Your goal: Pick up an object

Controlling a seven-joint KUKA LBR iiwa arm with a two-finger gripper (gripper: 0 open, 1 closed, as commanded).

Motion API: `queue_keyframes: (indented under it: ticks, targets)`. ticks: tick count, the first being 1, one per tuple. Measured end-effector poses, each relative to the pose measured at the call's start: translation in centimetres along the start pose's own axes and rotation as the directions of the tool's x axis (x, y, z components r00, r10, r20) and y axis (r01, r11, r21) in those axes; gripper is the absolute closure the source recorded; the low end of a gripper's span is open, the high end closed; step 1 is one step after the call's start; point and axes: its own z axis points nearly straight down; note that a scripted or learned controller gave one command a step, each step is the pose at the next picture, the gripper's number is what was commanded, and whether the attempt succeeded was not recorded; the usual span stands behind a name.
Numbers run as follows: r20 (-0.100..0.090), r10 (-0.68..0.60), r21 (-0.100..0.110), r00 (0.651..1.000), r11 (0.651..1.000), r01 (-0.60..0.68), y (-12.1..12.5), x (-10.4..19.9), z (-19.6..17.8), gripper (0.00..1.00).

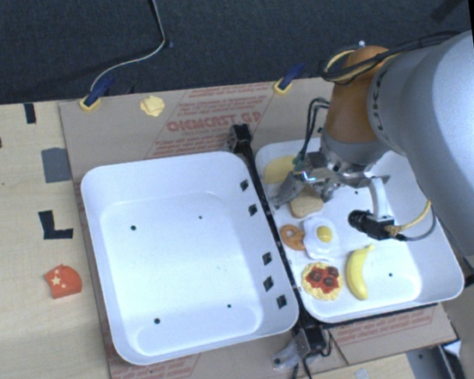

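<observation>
My gripper [299,186] is down in the right bin [436,284], over the yellow and tan food pieces by its left wall; I can't tell whether it's gripping anything. Pretzel [293,237], fried egg [323,234], pizza [322,280] and banana [358,272] lie just below.

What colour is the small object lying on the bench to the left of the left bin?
Orange-red with a pale spot on top, seen clearly in the camera view.

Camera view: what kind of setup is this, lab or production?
Most likely a lab test bench for robot grasping: two white bins on cardboard, toy food such as a banana and fried egg, and the arm's gripper over them.
</observation>
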Motion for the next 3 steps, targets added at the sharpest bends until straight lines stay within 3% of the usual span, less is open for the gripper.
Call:
queue_keyframes:
  ticks: [1,2,3]
  targets:
    - [0.001,0.002,-0.001,1.000,1.000,-0.002,3.7,0.1,0.0,0.00]
    - [0.002,0.007,0.006,1.000,1.000,-0.007,-1.7,-1.8,-0.3,0.00]
    - [0.000,0.001,-0.001,1.000,1.000,-0.001,3.5,-0.3,0.0,0.00]
